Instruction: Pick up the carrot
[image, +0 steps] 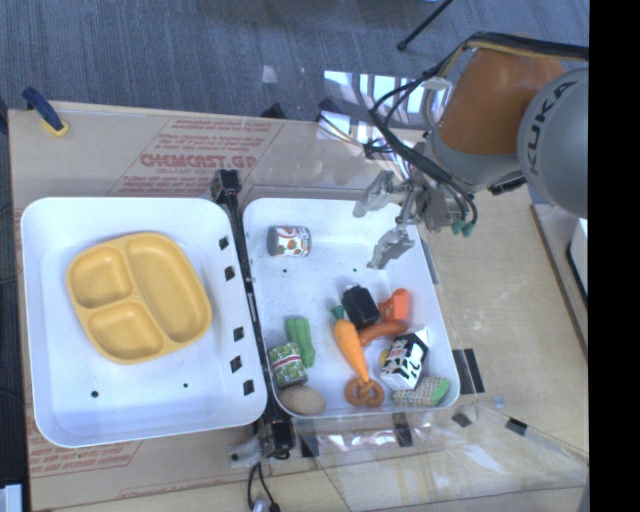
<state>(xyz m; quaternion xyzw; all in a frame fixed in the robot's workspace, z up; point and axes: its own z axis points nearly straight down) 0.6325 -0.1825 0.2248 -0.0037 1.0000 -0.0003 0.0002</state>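
Note:
An orange carrot (349, 345) with a green top lies in the right bin (320, 275), below its middle, pointing down toward a pretzel. My gripper (382, 220) hangs over the bin's upper right part, well above and to the right of the carrot. Its two grey fingers (392, 246) stand apart, open, with nothing between them.
Around the carrot lie a black block (360, 305), an orange-red piece (393, 312), a cow-patterned carton (403, 362), a pretzel (364, 392), a green pickle (300, 340), a small can (287, 364) and a potato (301, 400). Another can (289, 240) lies top left. The left bin holds a yellow divided plate (137, 294).

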